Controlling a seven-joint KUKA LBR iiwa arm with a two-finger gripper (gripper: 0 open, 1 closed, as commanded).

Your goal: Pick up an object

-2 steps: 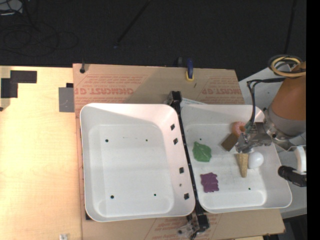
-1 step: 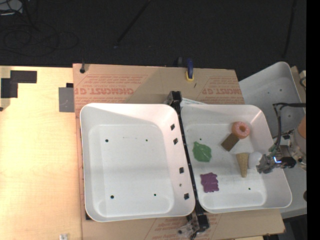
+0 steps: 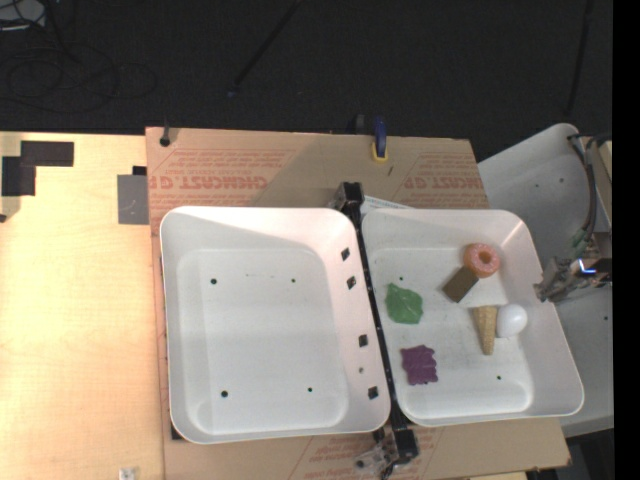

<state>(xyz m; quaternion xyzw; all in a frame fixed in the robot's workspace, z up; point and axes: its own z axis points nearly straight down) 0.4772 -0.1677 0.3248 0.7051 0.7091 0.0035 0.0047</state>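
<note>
In the right bin (image 3: 560, 388), a purple piece (image 3: 419, 364) lies at six o'clock, a cone (image 3: 486, 327) and white ball (image 3: 512, 320) at four, a green leaf (image 3: 404, 304) at nine, a brown block (image 3: 461, 285) centrally, and a pink doughnut (image 3: 482, 259) at one.

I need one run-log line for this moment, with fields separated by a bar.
task: pick up an object | right bin: pink ring, brown block, green piece, purple piece, cone, white ball | held: nothing seen
</note>
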